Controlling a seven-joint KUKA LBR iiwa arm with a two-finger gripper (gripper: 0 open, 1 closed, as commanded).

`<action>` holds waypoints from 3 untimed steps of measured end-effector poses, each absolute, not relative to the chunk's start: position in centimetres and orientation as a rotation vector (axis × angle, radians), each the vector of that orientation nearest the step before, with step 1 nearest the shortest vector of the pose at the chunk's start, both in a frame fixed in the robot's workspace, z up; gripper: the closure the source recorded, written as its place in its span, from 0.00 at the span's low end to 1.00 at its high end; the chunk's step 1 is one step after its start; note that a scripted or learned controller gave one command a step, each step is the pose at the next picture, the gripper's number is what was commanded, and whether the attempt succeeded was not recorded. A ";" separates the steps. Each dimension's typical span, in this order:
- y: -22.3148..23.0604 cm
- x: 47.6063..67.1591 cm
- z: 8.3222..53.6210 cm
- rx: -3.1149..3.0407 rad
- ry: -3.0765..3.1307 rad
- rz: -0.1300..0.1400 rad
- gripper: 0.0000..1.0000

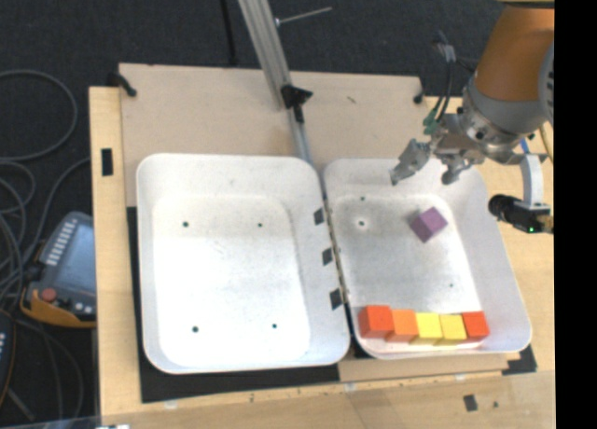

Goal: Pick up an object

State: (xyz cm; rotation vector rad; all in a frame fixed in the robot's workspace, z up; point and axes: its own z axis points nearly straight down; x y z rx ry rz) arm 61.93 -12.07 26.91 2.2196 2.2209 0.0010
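The gripper (432, 165) was seen spread open and empty; the purple block (430, 224), just below it, was not yet grasped, nothing being lifted.

My gripper (431, 166) hangs over the far edge of the right bin (494, 259), fingers spread with nothing between them. A purple block (430, 223) sits just beside, seemingly on the floor. Orange-to-yellow blocks (424, 324) line the near wall.
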 end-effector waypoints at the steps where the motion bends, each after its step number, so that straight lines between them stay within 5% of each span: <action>1: -11.2 62.7 25.2 2.218 2.225 -0.002 0.00; 2: -18.7 57.8 20.3 2.231 2.214 -0.010 0.00; 3: -19.5 59.2 13.3 2.224 2.222 -0.006 0.00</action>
